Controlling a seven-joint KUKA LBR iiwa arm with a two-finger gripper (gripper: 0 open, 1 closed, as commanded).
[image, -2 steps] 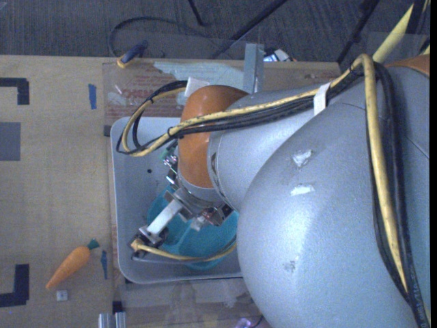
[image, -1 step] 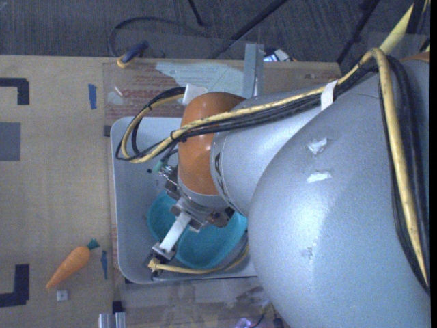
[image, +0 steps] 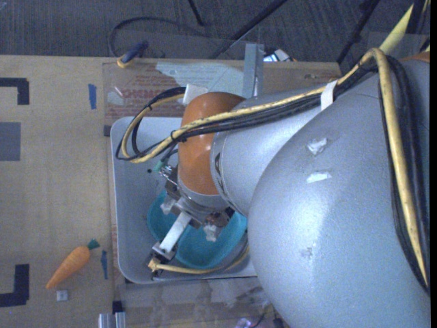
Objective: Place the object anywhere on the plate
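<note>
An orange toy carrot [image: 68, 266] with a green top lies on the wooden bench at the lower left, outside the white bin [image: 130, 203]. A teal plate [image: 205, 255] sits in the near part of that bin. My gripper [image: 186, 244] hangs directly over the plate, pointing down at it, far to the right of the carrot. Its two white fingers stand apart, so it is open, and bare teal plate shows between them. The arm's grey body and orange band [image: 201, 149] hide the plate's far side and most of the bin.
A small grey block [image: 61, 294] lies just below the carrot. Blue tape strips [image: 104, 264] and black corner marks [image: 20, 284] are on the bench. Yellow and black cables [image: 140, 132] loop over the bin's left part.
</note>
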